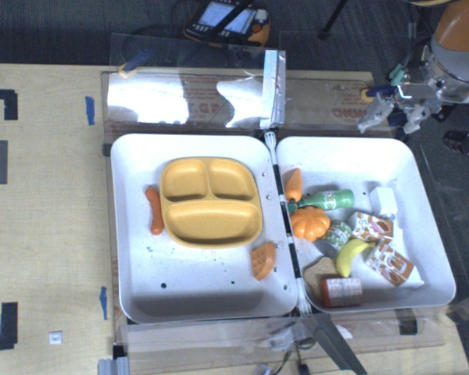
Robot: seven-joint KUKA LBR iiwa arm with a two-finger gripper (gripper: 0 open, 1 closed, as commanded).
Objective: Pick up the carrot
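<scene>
Nearest the camera, in the right bin (434, 283), a red-labelled can (342, 291) lies beside a slice of bread (319, 270); its print is too small to read. Just past them sit a banana (349, 255) and two red-and-white packets (384, 254), their lettering blurred. A small orange pumpkin (310, 223) and a green bottle (328, 201) lie further in. The carrot (295, 184) rests against that bin's left wall, just beyond the pumpkin. In the left bin (133, 287) a yellow divided tray (211, 201) sits between a sausage (154, 210) and a pastry piece (263, 260). Far off, above the desk (47, 209), the gripper (392, 119) hangs beyond the right bin's far corner; whether its fingers are apart or together, I cannot tell.
</scene>
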